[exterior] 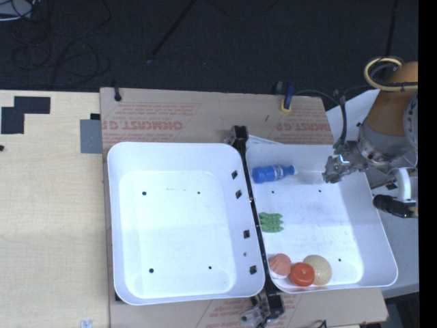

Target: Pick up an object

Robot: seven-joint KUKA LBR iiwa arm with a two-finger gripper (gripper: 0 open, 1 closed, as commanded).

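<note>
1. Camera view, the bench: two shallow white bins sit side by side on a cardboard sheet. The left bin (177, 285) has nothing in it to pick. The right bin (369, 251) carries every loose object.

2. Camera view, the objects: a blue bottle (273, 173) lies on its side near the right bin's far left corner. A small green bumpy piece (270, 222) rests against the left wall about halfway along. In the near left corner three round things crowd together, touching: a pink one (280, 264), a red one (302, 274) and a pale tan one (318, 268).

3. Camera view, the arm: the gripper (332, 169) hangs over the far right edge of the right bin, with nothing between its fingers. I cannot tell whether it is wide or narrow; it is too small and dark.

4. Judgement on the step: the arm seems to be approaching, not yet grasping. The bottle is the nearest target and lies apart from the rest, so it looks the easiest. The pinch should cross its narrow body, not its length. The clustered round things risk being nudged away.
</note>
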